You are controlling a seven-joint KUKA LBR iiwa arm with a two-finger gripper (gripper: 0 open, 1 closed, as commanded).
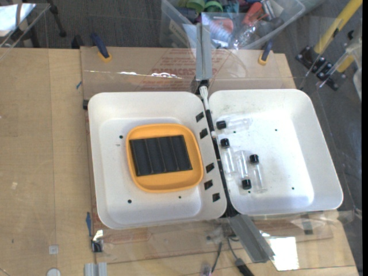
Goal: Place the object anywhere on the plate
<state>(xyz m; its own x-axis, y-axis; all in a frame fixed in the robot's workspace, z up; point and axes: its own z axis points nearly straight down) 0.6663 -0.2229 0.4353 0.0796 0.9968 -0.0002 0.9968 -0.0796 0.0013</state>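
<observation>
An orange plate (164,130) with rounded corners lies in the middle of the left white bin (109,206). A flat black ribbed slab (160,155) rests on the plate and covers most of its inside. In the right white bin (299,148), several clear vials with black caps lie near the left wall: one at the top (233,123), one below it (227,154), and a pair lower down (253,170).
A ridge (211,154) with black clips on it joins the two bins. A clear tub (230,4) of colourful items stands behind the bins. Dark equipment with yellow parts (330,45) sits at the far right. Bare wooden bench (40,154) lies to the left.
</observation>
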